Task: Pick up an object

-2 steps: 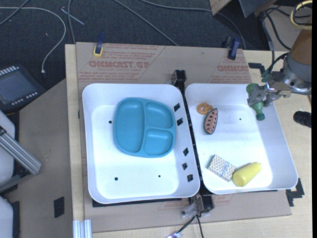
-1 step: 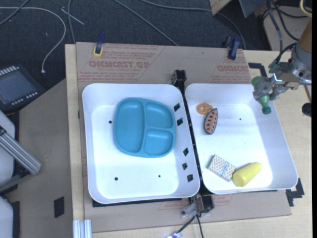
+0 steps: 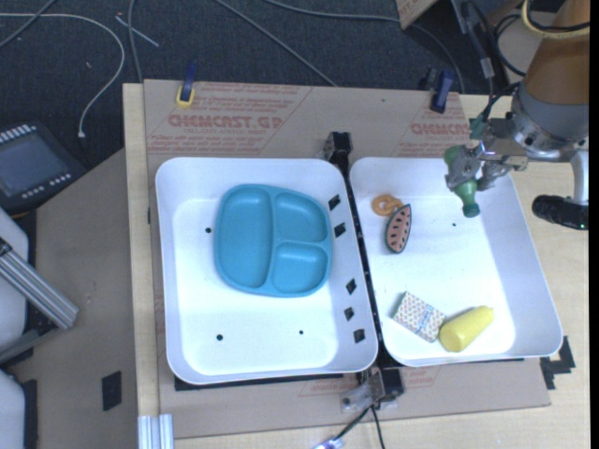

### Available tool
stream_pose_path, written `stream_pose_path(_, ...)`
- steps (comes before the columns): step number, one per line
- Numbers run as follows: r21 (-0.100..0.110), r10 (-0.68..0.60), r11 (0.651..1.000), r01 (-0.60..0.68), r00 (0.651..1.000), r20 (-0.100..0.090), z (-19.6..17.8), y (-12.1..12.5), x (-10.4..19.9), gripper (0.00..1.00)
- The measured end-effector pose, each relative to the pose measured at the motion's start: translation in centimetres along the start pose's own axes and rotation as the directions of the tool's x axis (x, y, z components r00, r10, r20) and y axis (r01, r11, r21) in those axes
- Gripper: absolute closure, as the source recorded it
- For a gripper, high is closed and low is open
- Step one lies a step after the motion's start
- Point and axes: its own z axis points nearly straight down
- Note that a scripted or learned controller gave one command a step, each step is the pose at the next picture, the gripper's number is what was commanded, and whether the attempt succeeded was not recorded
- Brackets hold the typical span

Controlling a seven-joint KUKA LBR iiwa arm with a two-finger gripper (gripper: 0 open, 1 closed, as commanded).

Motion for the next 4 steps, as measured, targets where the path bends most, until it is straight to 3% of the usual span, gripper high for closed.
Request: stream_pose_path(4, -0.003, -0.001, 1.0, 0.001, 1.0, 0.0, -0.1, 2.5, 21.3, 1.0)
